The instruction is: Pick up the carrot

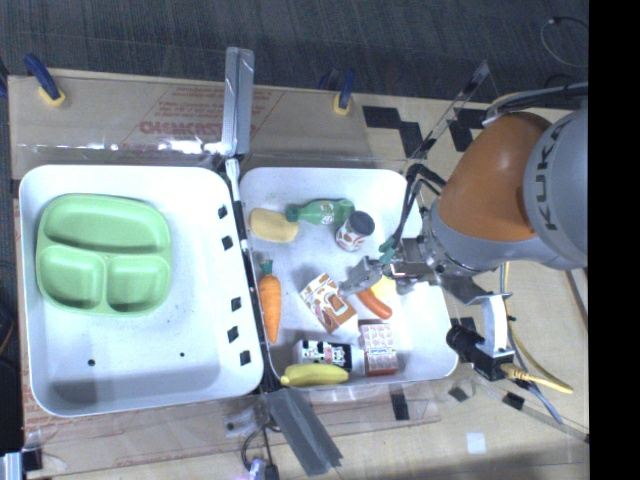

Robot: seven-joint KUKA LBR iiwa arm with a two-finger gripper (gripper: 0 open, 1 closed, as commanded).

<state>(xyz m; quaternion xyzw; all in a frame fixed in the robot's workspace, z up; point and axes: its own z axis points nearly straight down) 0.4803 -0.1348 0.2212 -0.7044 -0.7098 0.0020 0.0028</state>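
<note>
The carrot (270,306) lay lengthwise against the left wall of the right bin (420,193), green top pointing away from the camera, well apart from the fingers (372,271) and to their left, untouched. The fingers hung low over the middle of that bin, reaching in from the right; whether they were apart or together could not be told from this slanted overhead angle.

Nearest the camera, a yellow banana (314,374) rested along the front wall of the right bin, below and left of the fingers. Just behind it sat a small dark carton (324,353) and, to its right, a red-brown box (378,349), the latter almost straight below the fingers. An orange-red sausage-shaped item (375,302) lay just beneath the fingers, and a tilted red-and-white carton (327,301) sat just to their left, between them and the carrot.

Farther back, a small brown-and-white can (353,232) stood just above the fingers. A green bottle (320,211) lay on its side beyond it, and a pale yellow lump (273,226) rested to the upper left, near the bin's dividing wall.

Well to the left of the fingers, the left bin (130,368) held a green compartment tray (102,253) in its far half. Both bins stood on the wooden tabletop (120,108).
</note>
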